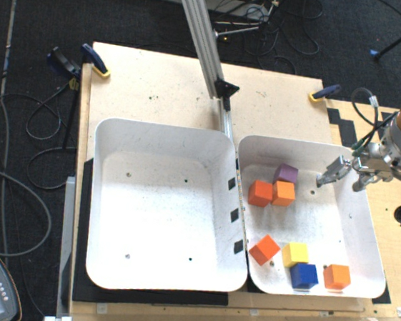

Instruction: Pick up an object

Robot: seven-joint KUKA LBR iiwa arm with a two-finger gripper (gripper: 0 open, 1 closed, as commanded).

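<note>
Tan bench [165, 87] with two white bins, and the gripper [346, 174] hangs spread open and holding nothing over the right bin [366, 218], far-right of the purple block [286, 174], so picking hasn't really started.

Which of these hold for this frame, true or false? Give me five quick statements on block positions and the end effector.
1. All blocks lie in the right bin. True.
2. The purple block touches an orange block. True.
3. The end effector holds the blue block. False: it hangs over the bin's upper right, apart from every block.
4. The yellow block sits alone in the left bin. False: it is in the right bin, against the blue block.
5. There are two orange blocks. False: four.
</note>
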